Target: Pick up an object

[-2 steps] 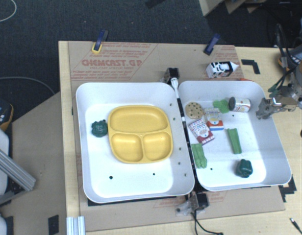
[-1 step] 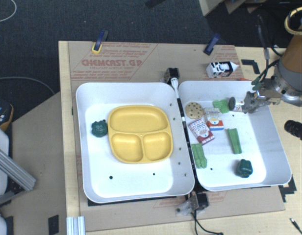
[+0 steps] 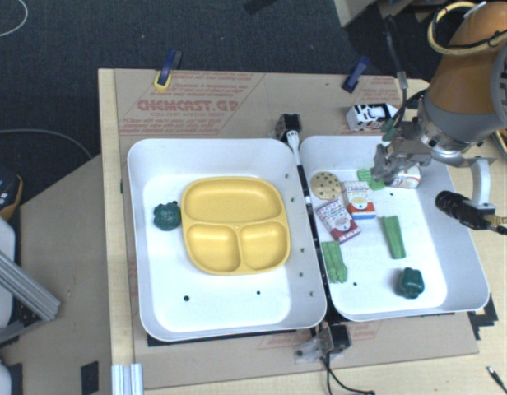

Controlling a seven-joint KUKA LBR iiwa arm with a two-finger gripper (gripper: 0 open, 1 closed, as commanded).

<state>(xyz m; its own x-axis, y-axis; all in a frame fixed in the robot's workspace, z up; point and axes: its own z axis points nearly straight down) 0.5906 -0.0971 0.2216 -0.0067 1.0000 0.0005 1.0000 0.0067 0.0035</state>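
Note:
My gripper (image 3: 391, 169) hangs low over the far part of the right bin (image 3: 459, 257), above a small green piece (image 3: 366, 176) and beside a white and red item (image 3: 406, 177). Close by in that bin lie a round cookie (image 3: 323, 185), a white carton with red and blue (image 3: 359, 199), a red packet (image 3: 337, 220), a green stick (image 3: 393, 236), a green pod (image 3: 334, 262) and a dark green pepper (image 3: 409, 282). From this angle I see nothing held between the fingers.
The left bin (image 3: 151, 253) holds a yellow divided plate (image 3: 235, 223) and a dark green broccoli-like piece (image 3: 166, 216). A black-and-white object (image 3: 372, 115) lies on the board behind the right bin. A black clamp (image 3: 288, 126) sits between the bins at the back.

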